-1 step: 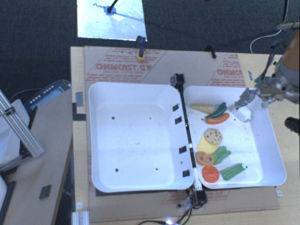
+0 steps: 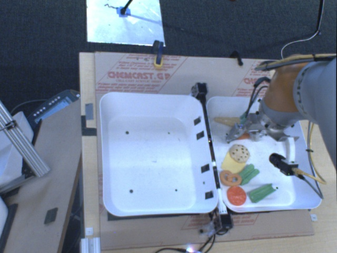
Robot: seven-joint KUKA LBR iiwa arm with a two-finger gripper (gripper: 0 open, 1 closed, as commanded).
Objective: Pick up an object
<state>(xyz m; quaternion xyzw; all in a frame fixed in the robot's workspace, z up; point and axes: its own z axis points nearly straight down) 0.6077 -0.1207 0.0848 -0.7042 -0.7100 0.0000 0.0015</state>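
Over the right bin (image 2: 303, 191) our tool (image 2: 239, 134) hangs low, and we cannot tell how it is set. Just below it lies the yellow cheese wedge (image 2: 236, 157), with an orange ring (image 2: 230, 178), a red disc (image 2: 237, 195) and green pieces (image 2: 261, 192) crowded beside. We judge that a descent here could clip the wedge's edge and shove it into its neighbours.

I note smooth glossy white plastic bins (image 2: 152, 157), matt brown printed cardboard (image 2: 174, 73) beneath, shiny metal plate (image 2: 124, 15), dark rough carpet (image 2: 42, 36).
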